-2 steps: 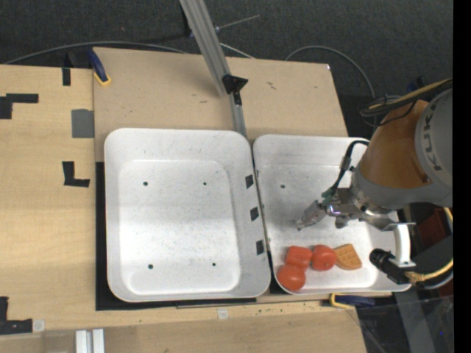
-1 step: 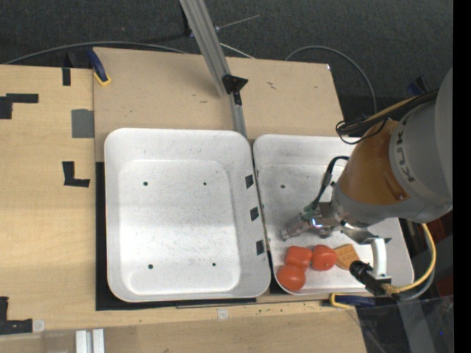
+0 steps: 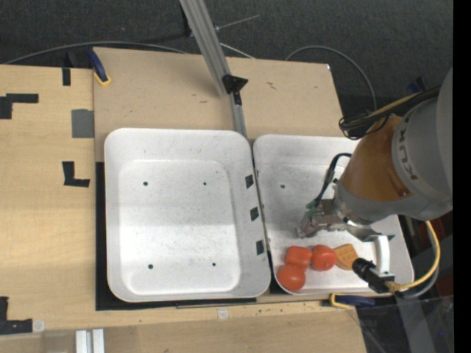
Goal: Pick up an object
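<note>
Three red tomato-like objects lie clustered at the front of the right bin, with a small tan cracker-like piece just to their right. My gripper hangs low in the right bin, just behind the red objects, under the orange-banded wrist. Its fingertips sit close above the bin floor and nothing shows between them. The arm's body hides the right part of the bin.
The left bin sits beside the right one, joined at a black-clipped seam. A grey pole slants in from the back. Cables loop at the bin's front right corner.
</note>
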`<state>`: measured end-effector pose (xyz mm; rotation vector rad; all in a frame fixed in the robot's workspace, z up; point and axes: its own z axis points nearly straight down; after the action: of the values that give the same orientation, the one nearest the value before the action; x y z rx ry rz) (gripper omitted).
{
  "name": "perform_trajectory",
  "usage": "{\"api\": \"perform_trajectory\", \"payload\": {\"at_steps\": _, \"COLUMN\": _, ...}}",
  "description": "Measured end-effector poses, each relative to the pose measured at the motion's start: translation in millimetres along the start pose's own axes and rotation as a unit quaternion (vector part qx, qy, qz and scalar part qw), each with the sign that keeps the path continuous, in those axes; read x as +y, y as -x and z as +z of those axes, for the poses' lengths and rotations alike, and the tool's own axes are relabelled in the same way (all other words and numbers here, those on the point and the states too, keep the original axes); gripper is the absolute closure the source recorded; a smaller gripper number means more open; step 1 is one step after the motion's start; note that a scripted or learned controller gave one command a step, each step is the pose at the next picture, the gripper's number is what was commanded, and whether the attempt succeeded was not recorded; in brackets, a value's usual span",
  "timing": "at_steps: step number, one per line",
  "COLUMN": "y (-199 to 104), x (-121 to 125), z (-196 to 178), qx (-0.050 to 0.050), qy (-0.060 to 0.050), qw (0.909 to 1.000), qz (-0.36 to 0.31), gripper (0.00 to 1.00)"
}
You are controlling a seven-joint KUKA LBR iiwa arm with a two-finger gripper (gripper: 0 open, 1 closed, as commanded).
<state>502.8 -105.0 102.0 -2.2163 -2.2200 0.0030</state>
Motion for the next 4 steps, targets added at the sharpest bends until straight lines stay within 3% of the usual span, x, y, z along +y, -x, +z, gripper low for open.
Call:
{"api": "perform_trajectory", "payload": {"at_steps": 2, "y": -6.8, "x": 0.3, "z": -105.4, "qx": -0.001, "qy": 0.004, "qw": 1.0, "qz": 0.0, "gripper": 1.0}}
{"api": "perform_trajectory", "payload": {"at_steps": 3, "y": -7.1, "x": 0.8, "z": -125.1, "qx": -0.001, "qy": 0.003, "qw": 1.0, "qz": 0.0, "gripper": 1.0}}
{"api": "perform_trajectory", "payload": {"at_steps": 4, "y": -48.2, "x": 15.9, "z": -121.9, "qx": 0.0, "qy": 0.001, "qw": 1.0, "qz": -0.002, "gripper": 1.0}}
